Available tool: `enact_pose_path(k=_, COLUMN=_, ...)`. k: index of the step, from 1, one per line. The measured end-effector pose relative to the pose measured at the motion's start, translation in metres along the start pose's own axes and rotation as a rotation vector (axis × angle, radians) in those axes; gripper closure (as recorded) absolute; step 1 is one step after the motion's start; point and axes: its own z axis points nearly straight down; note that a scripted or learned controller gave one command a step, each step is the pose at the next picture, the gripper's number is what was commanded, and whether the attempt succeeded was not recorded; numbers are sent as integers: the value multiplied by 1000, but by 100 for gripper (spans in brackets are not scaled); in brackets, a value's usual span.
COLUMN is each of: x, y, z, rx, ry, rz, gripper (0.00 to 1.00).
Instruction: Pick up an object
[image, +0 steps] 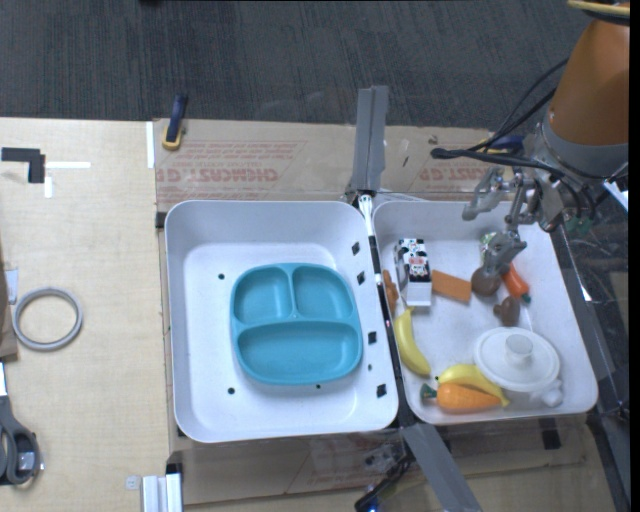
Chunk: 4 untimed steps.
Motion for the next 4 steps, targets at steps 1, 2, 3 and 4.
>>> enact_pose_path(k=1, x=58, y=-13, z=125, rx=-1, ry=2, rz=0, gripper=0)
enact_pose_path(k=2, x=106, y=2, z=175, rx=3, ry=-23, rz=10, gripper=0)
enact_pose_path(k=3, x=23, y=-58, z=189, rx=0, ry=-1, rz=226, gripper=0)
enact_pose_path(k=4, x=22, y=-57, z=183, rx=0, ry=0, rz=223, gripper=100)
